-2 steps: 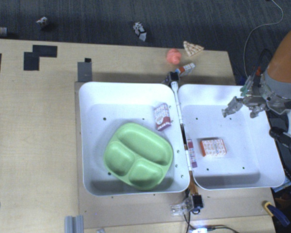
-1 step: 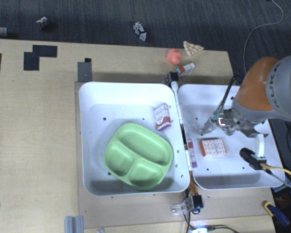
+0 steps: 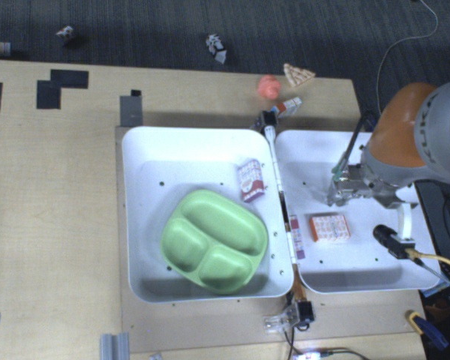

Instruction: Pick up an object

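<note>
A small pink-and-white patterned box lies flat on the floor of the right bin. My gripper hangs just above and to the right of it, over the right bin, apart from the box. The left bin holds a green divided plate and a small red-and-white packet near its right wall. Nothing shows between the gripper's fingers.
On the bench beyond the bins lie a pink ball, a wedge-shaped piece and a small tube. A narrow divider runs between the two bins. The arm's grey body overhangs the right bin's far right side.
</note>
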Controlling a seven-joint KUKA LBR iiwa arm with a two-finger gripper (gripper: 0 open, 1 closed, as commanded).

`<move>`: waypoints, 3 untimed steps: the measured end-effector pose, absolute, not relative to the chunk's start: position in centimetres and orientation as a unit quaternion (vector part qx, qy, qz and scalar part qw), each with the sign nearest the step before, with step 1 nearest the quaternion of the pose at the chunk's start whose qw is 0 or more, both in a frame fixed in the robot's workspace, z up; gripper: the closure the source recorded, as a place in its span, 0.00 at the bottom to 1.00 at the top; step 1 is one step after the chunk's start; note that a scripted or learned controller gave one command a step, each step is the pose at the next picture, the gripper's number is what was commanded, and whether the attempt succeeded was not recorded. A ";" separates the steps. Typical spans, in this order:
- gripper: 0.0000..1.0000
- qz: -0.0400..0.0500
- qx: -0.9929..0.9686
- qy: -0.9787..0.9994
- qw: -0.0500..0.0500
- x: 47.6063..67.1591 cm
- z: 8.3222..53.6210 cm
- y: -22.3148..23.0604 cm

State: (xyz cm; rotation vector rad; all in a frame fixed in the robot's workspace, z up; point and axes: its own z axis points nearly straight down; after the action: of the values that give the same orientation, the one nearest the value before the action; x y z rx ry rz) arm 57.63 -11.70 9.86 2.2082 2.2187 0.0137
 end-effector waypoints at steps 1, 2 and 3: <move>0.00 0.004 0.705 0.709 0.005 57.6 9.8 -11.7; 0.00 0.003 0.707 0.708 0.004 52.0 8.8 -9.6; 1.00 0.005 0.706 0.708 0.006 52.2 9.9 -9.5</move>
State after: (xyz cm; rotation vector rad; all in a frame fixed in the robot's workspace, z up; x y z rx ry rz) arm 52.17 -9.53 9.89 2.2096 2.2154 0.0146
